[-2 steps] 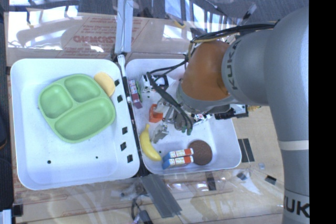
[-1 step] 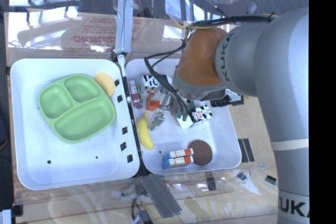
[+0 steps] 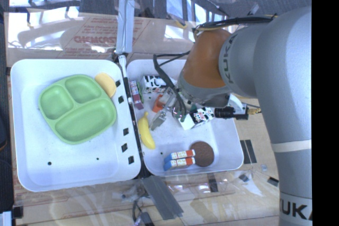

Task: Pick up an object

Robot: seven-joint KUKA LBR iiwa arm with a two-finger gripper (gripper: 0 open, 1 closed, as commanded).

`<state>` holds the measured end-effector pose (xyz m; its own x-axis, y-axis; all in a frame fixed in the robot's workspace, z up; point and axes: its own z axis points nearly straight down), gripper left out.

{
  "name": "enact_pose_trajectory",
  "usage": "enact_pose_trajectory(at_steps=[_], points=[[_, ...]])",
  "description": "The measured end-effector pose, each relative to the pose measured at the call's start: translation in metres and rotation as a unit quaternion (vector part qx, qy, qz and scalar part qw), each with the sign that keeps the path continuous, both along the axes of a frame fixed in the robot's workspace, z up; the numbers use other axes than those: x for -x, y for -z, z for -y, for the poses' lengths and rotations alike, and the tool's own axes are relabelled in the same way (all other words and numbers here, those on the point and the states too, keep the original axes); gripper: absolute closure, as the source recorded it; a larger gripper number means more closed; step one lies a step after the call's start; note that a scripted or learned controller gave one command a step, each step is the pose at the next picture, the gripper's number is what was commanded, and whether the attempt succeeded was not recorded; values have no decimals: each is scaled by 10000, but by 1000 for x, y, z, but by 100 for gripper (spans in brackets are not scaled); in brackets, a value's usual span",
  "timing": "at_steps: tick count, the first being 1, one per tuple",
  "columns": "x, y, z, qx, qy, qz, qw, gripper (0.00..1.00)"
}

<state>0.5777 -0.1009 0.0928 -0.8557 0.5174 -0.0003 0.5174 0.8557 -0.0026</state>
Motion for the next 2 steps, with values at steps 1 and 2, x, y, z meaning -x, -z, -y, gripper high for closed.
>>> enact_pose_trajectory(at_steps=[1, 2], points=[[-3, -1, 0, 50, 1786, 27, 9839, 0], [-39, 1, 0, -7, 2674, 3, 9636, 0]])
